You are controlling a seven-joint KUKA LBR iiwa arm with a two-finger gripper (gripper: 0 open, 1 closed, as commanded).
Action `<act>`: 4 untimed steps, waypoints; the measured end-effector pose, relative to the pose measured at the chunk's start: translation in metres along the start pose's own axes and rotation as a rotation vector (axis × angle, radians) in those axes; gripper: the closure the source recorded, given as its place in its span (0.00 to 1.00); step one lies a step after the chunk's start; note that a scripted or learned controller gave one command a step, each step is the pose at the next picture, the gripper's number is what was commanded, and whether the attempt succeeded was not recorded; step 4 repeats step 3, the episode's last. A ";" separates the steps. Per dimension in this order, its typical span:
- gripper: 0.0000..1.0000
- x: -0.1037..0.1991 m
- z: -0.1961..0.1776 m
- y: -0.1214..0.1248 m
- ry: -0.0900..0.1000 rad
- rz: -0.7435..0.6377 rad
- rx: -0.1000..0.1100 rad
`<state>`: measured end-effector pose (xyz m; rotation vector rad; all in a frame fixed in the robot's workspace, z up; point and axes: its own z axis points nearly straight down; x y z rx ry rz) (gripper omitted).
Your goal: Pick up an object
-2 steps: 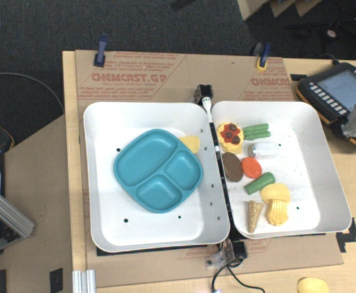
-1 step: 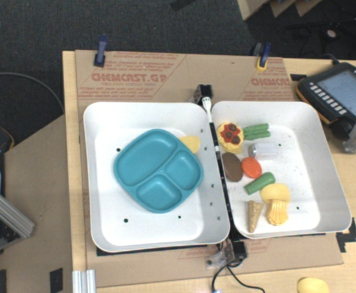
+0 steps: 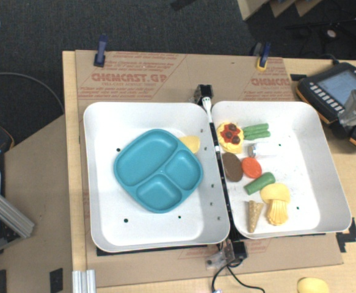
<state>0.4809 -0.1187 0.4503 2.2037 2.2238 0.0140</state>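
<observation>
- Yellow lump [image 3: 312, 284] sits nearest you at the bottom edge, off the cardboard sheet [image 3: 135, 75], with a black cable [image 3: 225, 278] curling just to its left.
- Your left bin [image 3: 101, 212] holds a blue divided plate [image 3: 158, 170]; a small yellow piece [image 3: 190, 143] touches the plate's far right rim.
- Your right bin [image 3: 315, 163] carries the toy food, bunched toward the wall it shares with the left bin.
- At that bin's near side, a tan cone [image 3: 253, 215] lies beside a ridged yellow piece [image 3: 277, 212], with a yellow mushroom shape [image 3: 275, 193] just behind.
- Mid-bin, a green pod [image 3: 259, 182], a red tomato [image 3: 251, 167] and a brown oval [image 3: 231, 166] sit close together.
- Farther back, a round yellow piece with red spots [image 3: 230, 136] lies next to a green bean [image 3: 255, 130].
- Two clamps [image 3: 100, 52] pin the cardboard's far edge; a handheld controller [image 3: 333, 90] rests to the right.
- Whether the gripper is spread, pressed together or pinching anything, you cannot tell.
</observation>
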 end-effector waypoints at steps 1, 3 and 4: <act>1.00 -0.078 0.110 -0.006 0.002 0.017 0.024; 1.00 -0.071 0.079 -0.004 0.002 0.013 0.019; 1.00 -0.071 0.079 -0.004 0.002 0.013 0.019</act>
